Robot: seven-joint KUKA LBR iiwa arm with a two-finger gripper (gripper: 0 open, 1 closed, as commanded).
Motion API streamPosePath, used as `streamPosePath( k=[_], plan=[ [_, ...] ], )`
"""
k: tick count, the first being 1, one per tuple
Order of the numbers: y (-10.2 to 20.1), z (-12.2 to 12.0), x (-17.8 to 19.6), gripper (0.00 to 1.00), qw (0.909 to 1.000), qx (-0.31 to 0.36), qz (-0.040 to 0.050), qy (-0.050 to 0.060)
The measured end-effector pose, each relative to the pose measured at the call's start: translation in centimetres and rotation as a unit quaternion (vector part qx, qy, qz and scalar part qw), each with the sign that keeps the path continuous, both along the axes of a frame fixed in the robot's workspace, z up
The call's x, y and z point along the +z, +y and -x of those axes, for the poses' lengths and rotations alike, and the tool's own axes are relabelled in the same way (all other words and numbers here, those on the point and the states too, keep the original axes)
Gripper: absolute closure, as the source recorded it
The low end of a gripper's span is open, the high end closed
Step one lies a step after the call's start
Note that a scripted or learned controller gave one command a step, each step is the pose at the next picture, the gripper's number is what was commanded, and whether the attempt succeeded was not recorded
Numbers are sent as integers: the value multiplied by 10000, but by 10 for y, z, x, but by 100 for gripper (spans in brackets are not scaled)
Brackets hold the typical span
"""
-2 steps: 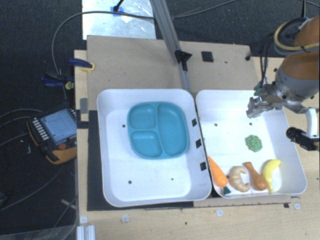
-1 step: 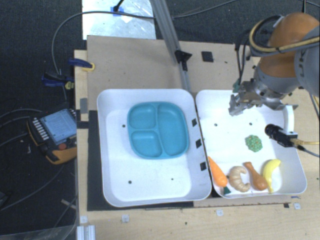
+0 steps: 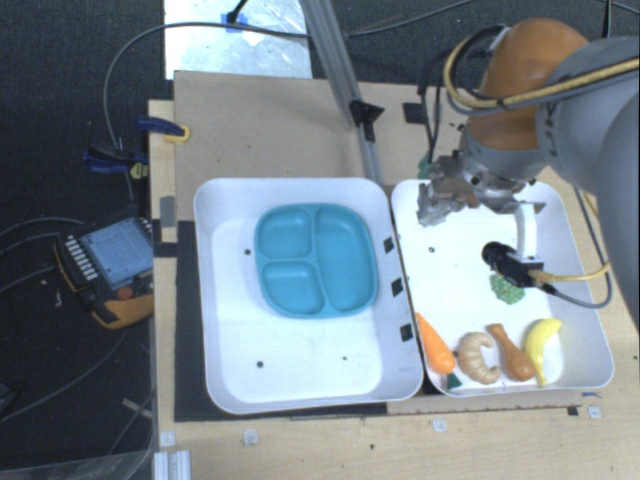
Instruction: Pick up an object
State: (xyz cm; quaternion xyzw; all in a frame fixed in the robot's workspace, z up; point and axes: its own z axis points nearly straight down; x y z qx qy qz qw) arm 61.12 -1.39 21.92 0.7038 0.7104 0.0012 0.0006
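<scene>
Dark carpet surrounded a brown bench (image 3: 270,128) that carried two shallow white bins side by side. On the left bin (image 3: 230,358), a blue divided plate (image 3: 317,260) with three compartments lay flat, slightly toward the far side of the bin floor.

On the right bin (image 3: 590,358), the pickable items were grouped along the near edge. An orange carrot (image 3: 434,341) lay at the near left corner, just beside the wall shared with the left bin. To its right lay a tan shrimp-like piece (image 3: 478,357), then a brown drumstick (image 3: 511,352) touching or nearly touching it, then a yellow banana (image 3: 542,346) farthest right. A small green leafy item (image 3: 507,289) lay farther back, near the bin centre, just beside a black fitting on the arm's cable.

From the right, the grey arm with its orange band (image 3: 525,58) reached in over the far part of the right bin. The gripper (image 3: 436,206) hung over the far left corner of that bin, well apart from the food items along the near edge. Nothing was visible between its fingers; whether they were apart or together could not be told at this angle.

Left of the bench, a handheld control unit (image 3: 108,268) with cables rested on the carpet.
</scene>
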Motion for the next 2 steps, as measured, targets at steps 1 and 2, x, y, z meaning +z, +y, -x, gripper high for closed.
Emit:
streamPosePath(
  k=[1,2],
  plan=[
    [64,-10,3,100,10000,14,-11,-3],
    [115,-30,11,100,10000,6,-12,-10]
  ],
)
